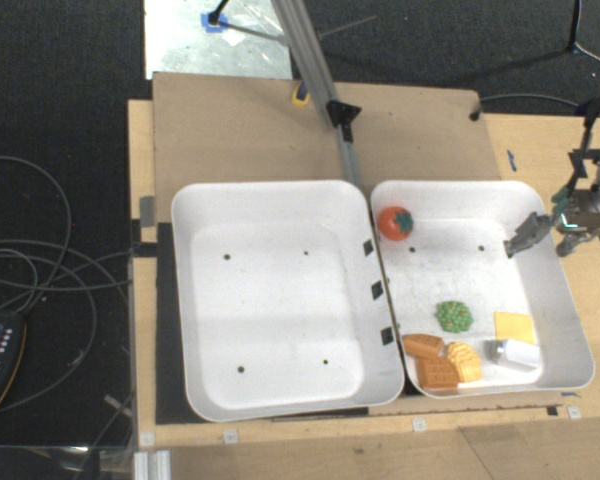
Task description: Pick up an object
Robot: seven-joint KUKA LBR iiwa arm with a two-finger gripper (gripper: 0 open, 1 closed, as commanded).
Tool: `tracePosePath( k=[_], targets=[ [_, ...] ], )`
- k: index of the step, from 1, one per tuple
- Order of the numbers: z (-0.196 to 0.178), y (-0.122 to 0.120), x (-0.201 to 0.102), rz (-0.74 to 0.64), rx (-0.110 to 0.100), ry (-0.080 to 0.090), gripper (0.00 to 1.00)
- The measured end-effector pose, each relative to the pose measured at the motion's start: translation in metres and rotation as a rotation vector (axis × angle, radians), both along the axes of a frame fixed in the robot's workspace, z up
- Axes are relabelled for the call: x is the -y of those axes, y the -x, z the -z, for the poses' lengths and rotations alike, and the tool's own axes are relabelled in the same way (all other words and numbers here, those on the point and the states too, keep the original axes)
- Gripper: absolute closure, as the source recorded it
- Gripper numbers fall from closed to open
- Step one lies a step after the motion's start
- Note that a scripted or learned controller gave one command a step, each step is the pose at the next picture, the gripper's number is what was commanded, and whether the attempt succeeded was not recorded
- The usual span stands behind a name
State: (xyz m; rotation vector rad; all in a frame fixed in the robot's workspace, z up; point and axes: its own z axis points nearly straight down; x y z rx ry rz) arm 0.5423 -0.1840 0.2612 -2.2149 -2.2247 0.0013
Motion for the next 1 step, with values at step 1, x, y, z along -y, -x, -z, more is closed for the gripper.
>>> tracePosePath(
  k=[1],
  targets=[
    [-0.002,-0.0007,-0.0001,0.001,0.004,0.001,0.0]
  ],
)
